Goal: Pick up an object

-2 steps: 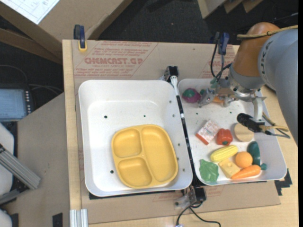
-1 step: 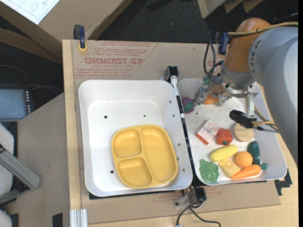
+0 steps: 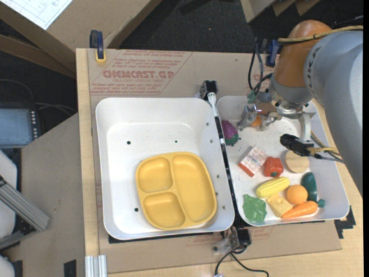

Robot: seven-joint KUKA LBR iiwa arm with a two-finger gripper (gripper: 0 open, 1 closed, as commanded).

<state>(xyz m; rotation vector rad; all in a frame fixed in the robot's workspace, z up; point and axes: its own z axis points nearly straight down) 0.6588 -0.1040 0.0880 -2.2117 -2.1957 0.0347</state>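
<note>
We judge the light, stiff plastic corn (image 3: 273, 186) grippable across its middle; our gripper's (image 3: 266, 117) finger state is unclear.

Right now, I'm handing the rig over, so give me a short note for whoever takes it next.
Gripper: low over the far end of the right bin; whether its fingers are open or shut cannot be read.
Objects: toy food piled at the right bin's near end: corn, orange, carrot, red pepper. Purple piece lies by the divider.
Left bin holds a yellow divided tray.
Done: no pick visible.
Left: grasp and lift one object.
</note>
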